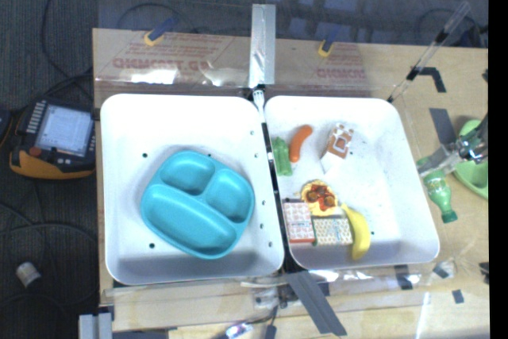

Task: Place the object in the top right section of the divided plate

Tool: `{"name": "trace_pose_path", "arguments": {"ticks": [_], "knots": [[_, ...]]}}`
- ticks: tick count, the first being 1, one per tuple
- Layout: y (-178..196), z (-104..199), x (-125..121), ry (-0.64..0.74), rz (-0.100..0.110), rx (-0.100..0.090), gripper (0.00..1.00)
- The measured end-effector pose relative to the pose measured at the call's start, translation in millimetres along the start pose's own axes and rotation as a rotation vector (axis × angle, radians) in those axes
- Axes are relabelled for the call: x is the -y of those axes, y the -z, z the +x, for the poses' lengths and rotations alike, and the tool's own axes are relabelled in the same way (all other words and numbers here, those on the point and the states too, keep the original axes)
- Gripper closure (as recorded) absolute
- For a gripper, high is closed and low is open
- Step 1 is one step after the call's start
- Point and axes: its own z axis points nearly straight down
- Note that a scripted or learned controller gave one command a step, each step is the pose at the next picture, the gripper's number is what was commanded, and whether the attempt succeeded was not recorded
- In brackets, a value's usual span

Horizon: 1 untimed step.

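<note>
The blue divided plate is seen in the left bin. In the right bin are gathered a banana, an orange sausage, a green piece, a small carton, a pizza slice and two boxes.

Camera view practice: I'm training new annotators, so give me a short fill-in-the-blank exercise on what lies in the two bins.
1. The blue divided plate lies in the ____ bin.
2. The banana lies in the right bin's ____ corner.
3. The divided plate has ____ sections.
4. The orange sausage lies just right of a ____ object.

Missing words: left; lower right; three; green
</note>
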Motion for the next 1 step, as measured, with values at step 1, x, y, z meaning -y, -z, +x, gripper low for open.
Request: {"name": "trace_pose_path", "arguments": {"ticks": [1], "knots": [[131.4, -12.8, -56.2, 0.078, -0.003, 0.004, 1.0]]}}
